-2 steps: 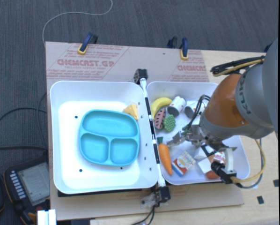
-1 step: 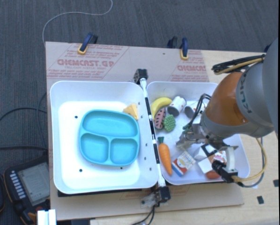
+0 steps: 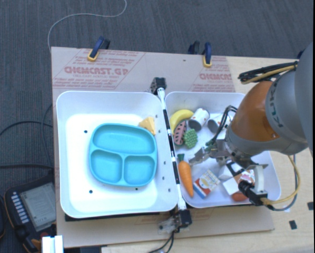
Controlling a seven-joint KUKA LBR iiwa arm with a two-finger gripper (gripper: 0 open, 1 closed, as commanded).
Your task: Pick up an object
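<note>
**Grey arm low over the toy-filled right bin**

Looming largest, the grey arm (image 3: 289, 115) with its orange band reaches in from the right and hangs over the right bin (image 3: 223, 96). Its gripper (image 3: 207, 153) sits low among the toys, just right of the carrot; whether it is spread or closed I cannot tell from this angle, and nothing can be seen caught in it.

One orange carrot (image 3: 185, 177) lies along the bin's left wall. Above it sit one yellow banana (image 3: 179, 116), one watermelon slice (image 3: 179, 130) and one green dotted piece (image 3: 190, 137), all bunched together. One small white cup (image 3: 198, 118) lies on its side beside the banana. Near the front wall lies one red-and-white carton (image 3: 205, 186), and one red piece (image 3: 239, 196) sits partly under the wrist.

Over in the left bin (image 3: 68, 141) rests one blue three-part tray (image 3: 123, 154), with one yellow wedge (image 3: 147, 124) touching its upper right corner.

Both bins stand side by side on a cardboard sheet (image 3: 94, 70) printed with red lettering, held by two blue clamps (image 3: 98, 47) at its far edge. Dark grey carpet (image 3: 20, 36) surrounds it, with cables trailing across.
</note>
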